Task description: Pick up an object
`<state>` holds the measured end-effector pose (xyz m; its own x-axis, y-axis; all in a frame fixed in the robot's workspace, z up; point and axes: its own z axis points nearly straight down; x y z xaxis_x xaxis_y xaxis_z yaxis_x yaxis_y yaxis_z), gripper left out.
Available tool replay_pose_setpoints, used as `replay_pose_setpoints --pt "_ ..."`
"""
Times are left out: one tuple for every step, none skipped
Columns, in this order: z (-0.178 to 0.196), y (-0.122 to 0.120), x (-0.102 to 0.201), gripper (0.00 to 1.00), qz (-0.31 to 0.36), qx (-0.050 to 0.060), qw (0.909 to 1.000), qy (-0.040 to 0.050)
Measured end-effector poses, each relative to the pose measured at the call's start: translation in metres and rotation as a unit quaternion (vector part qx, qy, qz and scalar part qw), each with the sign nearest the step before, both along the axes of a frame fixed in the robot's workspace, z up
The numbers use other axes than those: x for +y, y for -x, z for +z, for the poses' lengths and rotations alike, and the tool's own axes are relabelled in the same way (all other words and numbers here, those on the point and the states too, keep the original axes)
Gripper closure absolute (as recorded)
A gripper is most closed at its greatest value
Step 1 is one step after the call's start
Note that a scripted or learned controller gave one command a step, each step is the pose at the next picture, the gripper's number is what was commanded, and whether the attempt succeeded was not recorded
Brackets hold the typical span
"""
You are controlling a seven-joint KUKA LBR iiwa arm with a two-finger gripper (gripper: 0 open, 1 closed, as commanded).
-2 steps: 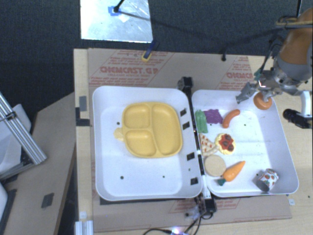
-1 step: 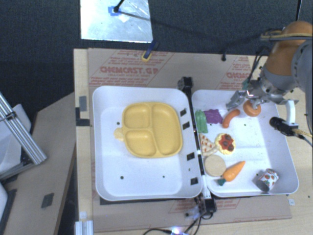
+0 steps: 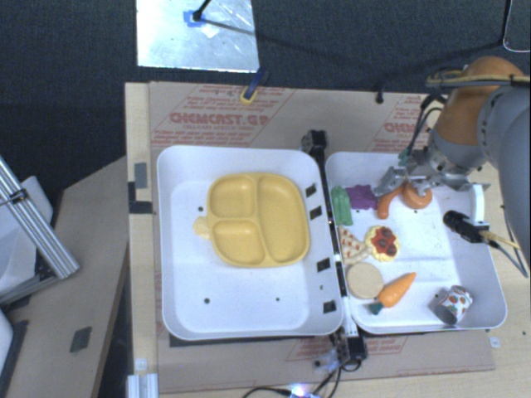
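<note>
The tool [image 3: 405,182] hovers low over the right white bin [image 3: 489,293], by a curved orange plastic sausage [image 3: 385,203] at its far side; whether its fingers are apart I cannot tell. The toy looks light, stiff and slick; grip across its narrow middle.

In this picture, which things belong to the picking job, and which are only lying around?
For the job:
- gripper, low in the right bin
- orange piece beside it
- purple piece
- green piece
- pizza slice
- carrot
- round cracker

Lying about:
- yellow divided plate in the left bin
- metal sheet
</note>
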<state>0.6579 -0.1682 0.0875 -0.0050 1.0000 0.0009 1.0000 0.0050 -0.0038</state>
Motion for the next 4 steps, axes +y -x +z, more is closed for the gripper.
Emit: replay_pose_setpoints --pt "0.013 -0.001 -0.002 1.00 0.000 -0.002 1.0000 0.0024" --pt "0.058 -0.005 -0.005 1.00 -0.001 -0.005 1.0000 0.0010" --pt "0.114 0.004 -0.006 1.00 -0.002 -0.005 1.0000 0.0012" --pt "0.139 0.002 -0.007 1.00 -0.001 -0.005 1.0000 0.0010"
